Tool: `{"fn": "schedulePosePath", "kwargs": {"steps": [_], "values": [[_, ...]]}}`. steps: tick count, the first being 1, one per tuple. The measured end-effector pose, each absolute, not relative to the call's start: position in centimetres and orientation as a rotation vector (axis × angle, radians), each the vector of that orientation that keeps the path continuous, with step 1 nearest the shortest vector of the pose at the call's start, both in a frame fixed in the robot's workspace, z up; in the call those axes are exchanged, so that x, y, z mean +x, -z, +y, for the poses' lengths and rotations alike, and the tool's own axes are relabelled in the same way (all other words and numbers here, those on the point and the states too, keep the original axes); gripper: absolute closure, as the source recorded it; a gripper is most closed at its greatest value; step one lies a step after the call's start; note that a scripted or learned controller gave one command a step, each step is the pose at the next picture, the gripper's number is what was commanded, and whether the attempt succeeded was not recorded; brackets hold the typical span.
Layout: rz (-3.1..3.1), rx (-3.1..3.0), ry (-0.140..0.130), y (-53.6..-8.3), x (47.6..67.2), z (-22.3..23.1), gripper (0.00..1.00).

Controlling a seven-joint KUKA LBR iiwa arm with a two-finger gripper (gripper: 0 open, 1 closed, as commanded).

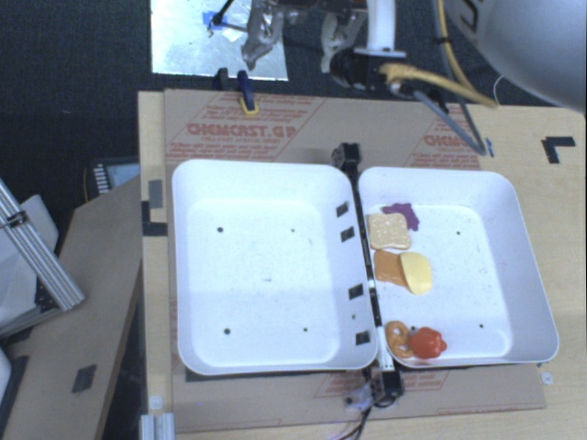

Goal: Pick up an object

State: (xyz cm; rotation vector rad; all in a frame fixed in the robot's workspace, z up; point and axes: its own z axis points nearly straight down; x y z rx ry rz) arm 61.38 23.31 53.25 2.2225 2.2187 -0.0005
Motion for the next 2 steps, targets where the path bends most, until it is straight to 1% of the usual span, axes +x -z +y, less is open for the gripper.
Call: {"fn": "schedulePosePath", "kwargs": {"steps": [1, 2], "values": [[2.223, 2.217, -0.008, -54.7, 61.2, 23.4, 1.0], [2.225, 2.217, -0.004, -53.6, 56.2, 21.8, 1.0]]}}
